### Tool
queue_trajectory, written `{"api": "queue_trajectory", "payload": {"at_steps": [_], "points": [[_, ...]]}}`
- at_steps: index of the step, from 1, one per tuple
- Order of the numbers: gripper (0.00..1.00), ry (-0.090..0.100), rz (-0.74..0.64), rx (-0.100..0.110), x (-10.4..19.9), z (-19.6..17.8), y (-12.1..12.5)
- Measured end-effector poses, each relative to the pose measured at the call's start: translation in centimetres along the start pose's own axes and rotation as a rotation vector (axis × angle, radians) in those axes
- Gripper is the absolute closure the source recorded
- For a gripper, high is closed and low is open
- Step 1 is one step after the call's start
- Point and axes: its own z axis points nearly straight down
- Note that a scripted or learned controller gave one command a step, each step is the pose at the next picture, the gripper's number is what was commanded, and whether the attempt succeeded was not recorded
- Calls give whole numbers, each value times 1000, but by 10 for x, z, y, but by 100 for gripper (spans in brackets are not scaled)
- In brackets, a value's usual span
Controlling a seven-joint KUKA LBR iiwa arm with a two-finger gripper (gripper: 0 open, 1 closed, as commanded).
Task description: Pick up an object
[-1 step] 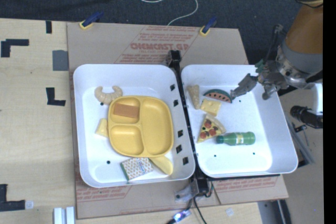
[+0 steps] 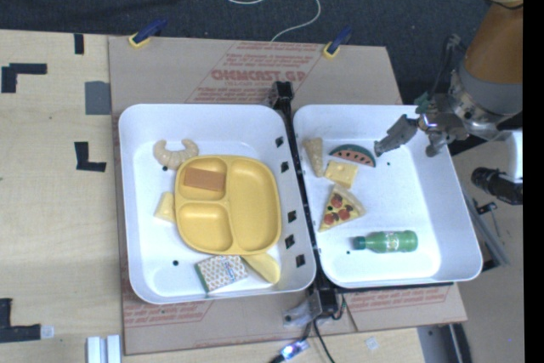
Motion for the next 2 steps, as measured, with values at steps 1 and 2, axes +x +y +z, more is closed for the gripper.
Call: {"api": "queue_trajectory", "payload": {"at_steps": [1, 2], "points": [[0, 0, 0, 5, 10, 54, 2], [0, 0, 0, 7, 11, 119, 1]]}}
